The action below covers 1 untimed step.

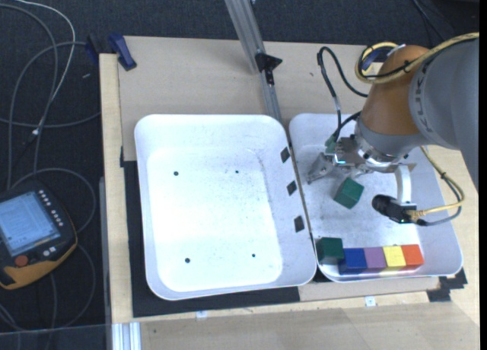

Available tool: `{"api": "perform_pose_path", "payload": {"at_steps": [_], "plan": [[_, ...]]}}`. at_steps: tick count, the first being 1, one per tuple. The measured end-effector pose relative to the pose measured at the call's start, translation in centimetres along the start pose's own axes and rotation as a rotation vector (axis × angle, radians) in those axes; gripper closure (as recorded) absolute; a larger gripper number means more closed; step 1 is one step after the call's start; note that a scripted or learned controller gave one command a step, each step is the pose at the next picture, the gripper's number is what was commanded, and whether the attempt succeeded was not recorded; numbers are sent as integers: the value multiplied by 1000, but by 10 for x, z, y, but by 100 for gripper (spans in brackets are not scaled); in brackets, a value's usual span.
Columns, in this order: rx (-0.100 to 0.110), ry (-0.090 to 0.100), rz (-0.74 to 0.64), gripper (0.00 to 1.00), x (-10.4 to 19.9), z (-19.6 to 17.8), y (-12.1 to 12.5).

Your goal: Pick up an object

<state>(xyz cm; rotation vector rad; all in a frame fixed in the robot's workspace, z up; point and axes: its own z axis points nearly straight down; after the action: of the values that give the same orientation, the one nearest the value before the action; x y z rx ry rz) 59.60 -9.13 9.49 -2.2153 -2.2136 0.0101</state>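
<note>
Over the right bin, my gripper hangs from the grey and orange arm. Its fingers are spread open, and one metal finger points down and left. A tilted green cube lies just below and to the right of the gripper, close to the other finger. I cannot tell whether that finger touches it, and nothing sits between the fingers. Along the bin's front edge runs a row of cubes: dark green, blue, purple, yellow, orange.
The left bin stands beside the right one, with a black-clipped divider rim between them. A metal pole rises behind the bins. A yellow cable and a black fitting hang off the wrist over the right bin.
</note>
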Motion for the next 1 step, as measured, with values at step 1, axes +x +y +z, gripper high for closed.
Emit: {"api": "perform_pose_path", "payload": {"at_steps": [1], "plan": [[-6,-1,2,0,-9,-4,-41]]}}
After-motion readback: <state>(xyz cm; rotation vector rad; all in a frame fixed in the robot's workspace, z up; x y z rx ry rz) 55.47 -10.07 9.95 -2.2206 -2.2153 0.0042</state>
